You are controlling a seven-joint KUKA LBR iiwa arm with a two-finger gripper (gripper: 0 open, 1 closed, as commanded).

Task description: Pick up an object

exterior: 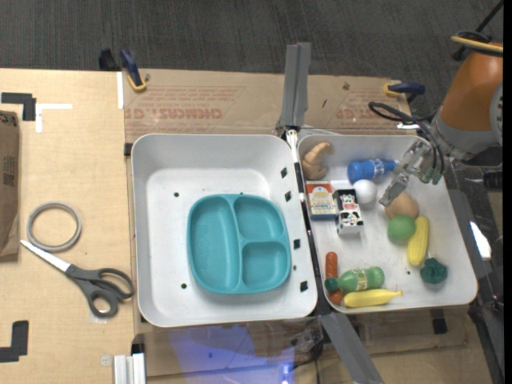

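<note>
Over the right bin (462, 238), my metal gripper (398, 187) hangs with fingers spread, holding nothing, just above a smooth tan egg (402, 206).

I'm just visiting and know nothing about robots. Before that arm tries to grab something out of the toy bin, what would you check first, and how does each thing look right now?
1. Gripper over the right bin: ok, it hangs above the toys.
2. Target beneath it: ok, a tan egg-shaped toy lies just under the fingertips.
3. Nothing already held: ok, no object sits between the fingers.
4. Room around the target: not ok, a green ball touches it and a white ball lies close.
5. Finger opening wide enough: cannot tell.
6. Left bin for a drop: ok, a teal divided tray lies flat.
</note>
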